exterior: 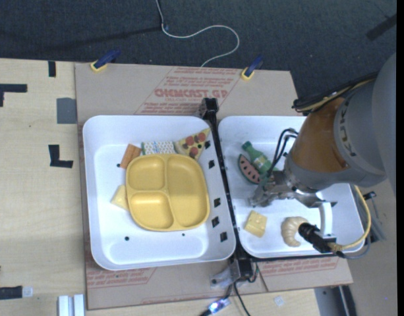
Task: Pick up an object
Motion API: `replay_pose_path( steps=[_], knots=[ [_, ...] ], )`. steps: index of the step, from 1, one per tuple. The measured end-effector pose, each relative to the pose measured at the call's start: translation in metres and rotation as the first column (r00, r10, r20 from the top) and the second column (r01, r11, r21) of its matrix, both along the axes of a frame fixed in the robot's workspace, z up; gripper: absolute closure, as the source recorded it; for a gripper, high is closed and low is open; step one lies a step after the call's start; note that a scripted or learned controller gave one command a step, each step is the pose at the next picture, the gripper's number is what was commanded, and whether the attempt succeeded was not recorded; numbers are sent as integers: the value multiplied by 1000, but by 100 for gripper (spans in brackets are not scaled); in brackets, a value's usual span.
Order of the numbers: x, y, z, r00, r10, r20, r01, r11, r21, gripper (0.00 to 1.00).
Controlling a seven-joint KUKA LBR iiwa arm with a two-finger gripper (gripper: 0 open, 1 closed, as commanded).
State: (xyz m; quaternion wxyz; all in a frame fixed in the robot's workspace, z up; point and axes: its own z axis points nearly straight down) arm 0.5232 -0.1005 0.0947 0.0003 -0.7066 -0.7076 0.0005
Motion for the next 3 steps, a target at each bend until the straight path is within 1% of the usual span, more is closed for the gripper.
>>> replay_pose_path(
  steps=[1, 2, 3],
  knots=[
    [-7, 3, 58, 1000, 0, 3, 0, 1000, 1, 100],
    [-6, -2, 120, 1000, 0, 5, 0, 1000, 0, 100],
    [-6, -1, 130, 1000, 0, 1, 0, 1000, 1, 100]
  ],
)
